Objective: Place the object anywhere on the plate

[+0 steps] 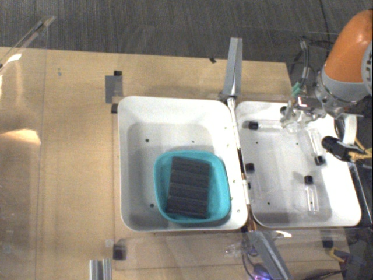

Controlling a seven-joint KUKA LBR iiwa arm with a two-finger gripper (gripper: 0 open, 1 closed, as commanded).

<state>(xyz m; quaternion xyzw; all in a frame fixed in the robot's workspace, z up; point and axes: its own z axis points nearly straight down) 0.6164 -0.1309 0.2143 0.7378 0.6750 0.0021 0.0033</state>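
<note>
Leftmost, the pale wooden surface (64, 156) is lying bare under a soft glare, with a small dark bracket (115, 86) sitting just beyond the far left corner of the left bin (131, 156). That white bin is holding a teal plate (220, 182) — squarish, with rounded corners — resting toward the near right part of its floor. A dark ribbed block (188, 186) is lying flat on the plate, well inside the teal rim and slightly tilted against the bin's walls. Between the two bins a grey upright post (233, 66) is rising from the far edge of the divider. The right bin (274, 209) is carrying several clear tubes with black caps: one tube (265, 124) lying crosswise near the far wall, another (315, 147) angled toward the right side, and a third (312, 196) pointing toward the near right corner; a small black cap (249, 168) is sitting by the left wall. Farther right, the arm's orange band (349, 45) is hanging over the bin's far right corner, and the end effector (298, 114) is hovering at the far edge beside the crosswise tube — whether its tips are spread or pressed together cannot be told.
</note>
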